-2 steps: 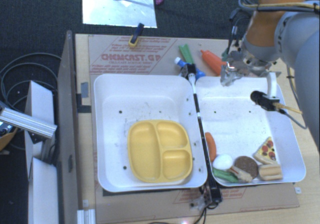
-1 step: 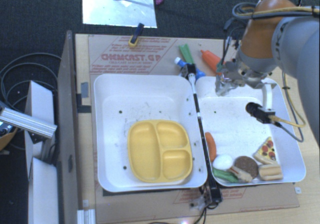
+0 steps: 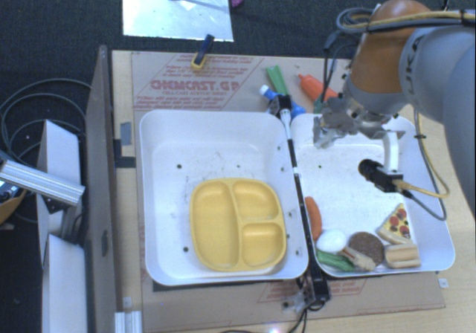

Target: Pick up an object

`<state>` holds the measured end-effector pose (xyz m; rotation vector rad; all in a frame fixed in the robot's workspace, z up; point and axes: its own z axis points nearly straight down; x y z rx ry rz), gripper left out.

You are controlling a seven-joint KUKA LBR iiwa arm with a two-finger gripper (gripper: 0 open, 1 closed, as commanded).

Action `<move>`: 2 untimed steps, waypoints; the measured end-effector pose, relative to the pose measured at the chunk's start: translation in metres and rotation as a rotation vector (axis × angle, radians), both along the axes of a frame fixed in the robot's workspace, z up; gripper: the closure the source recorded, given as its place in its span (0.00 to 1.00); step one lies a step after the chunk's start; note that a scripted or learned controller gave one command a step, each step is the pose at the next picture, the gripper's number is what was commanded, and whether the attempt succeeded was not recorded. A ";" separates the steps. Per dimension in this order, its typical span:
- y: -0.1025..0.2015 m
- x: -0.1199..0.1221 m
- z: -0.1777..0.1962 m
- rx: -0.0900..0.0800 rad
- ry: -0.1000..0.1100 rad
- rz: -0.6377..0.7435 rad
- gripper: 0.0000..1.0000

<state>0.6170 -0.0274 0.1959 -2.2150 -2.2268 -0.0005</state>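
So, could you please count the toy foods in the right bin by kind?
Carrot: 1
Egg: 1
Green beans: 1
Round patty: 1
Pizza slice: 1
Bread roll: 1
Total: 6

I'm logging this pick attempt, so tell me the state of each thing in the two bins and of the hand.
Yellow divided tray: flat in left bin, compartments bare.
Pizza slice: lying in right bin, untouched.
Hot dog bun: lying at near edge.
Egg: resting beside the sausage.
Hand: low over right bin's far end, fingers unclear.
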 end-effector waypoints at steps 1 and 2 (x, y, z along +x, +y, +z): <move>-0.005 -0.019 -0.012 -0.001 0.001 -0.004 1.00; 0.001 0.010 0.019 -0.001 -0.006 0.000 1.00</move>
